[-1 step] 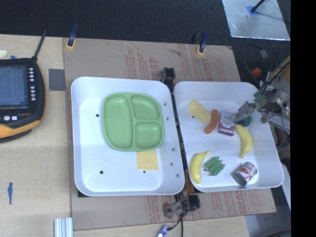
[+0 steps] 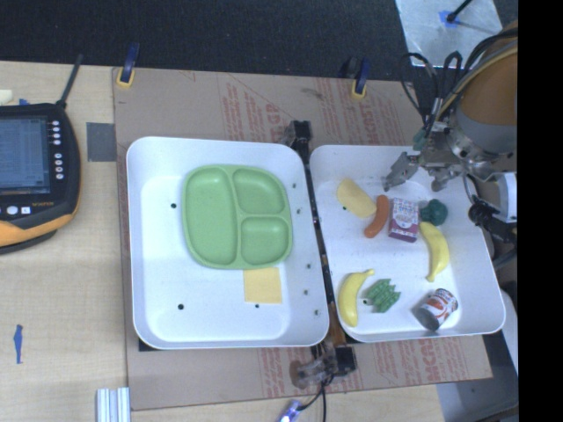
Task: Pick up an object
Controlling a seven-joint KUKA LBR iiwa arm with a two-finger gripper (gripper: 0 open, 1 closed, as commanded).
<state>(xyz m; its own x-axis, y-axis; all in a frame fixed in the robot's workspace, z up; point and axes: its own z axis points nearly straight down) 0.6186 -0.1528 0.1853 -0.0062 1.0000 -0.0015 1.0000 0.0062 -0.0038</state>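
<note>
My gripper (image 2: 417, 178) hangs open over the back of the right bin (image 2: 475, 328), its two fingers spread apart with nothing between them. Just below it stand a small purple and white carton (image 2: 404, 219) and a dark green toy (image 2: 433, 211). An orange-red sausage (image 2: 379, 216) and a pale yellow lump (image 2: 356, 198) lie to the left of the carton. Further forward are a banana (image 2: 435, 251), a second banana (image 2: 354, 295), a leafy green piece (image 2: 383, 295) and a tin can (image 2: 436, 309) lying on its side.
The left bin (image 2: 154, 315) holds a green divided plate (image 2: 237, 215) and a yellow square slice (image 2: 263, 285). A teach pendant (image 2: 26, 174) rests on the bench at far left. Clamps (image 2: 355, 76) hold the cardboard sheet at the back.
</note>
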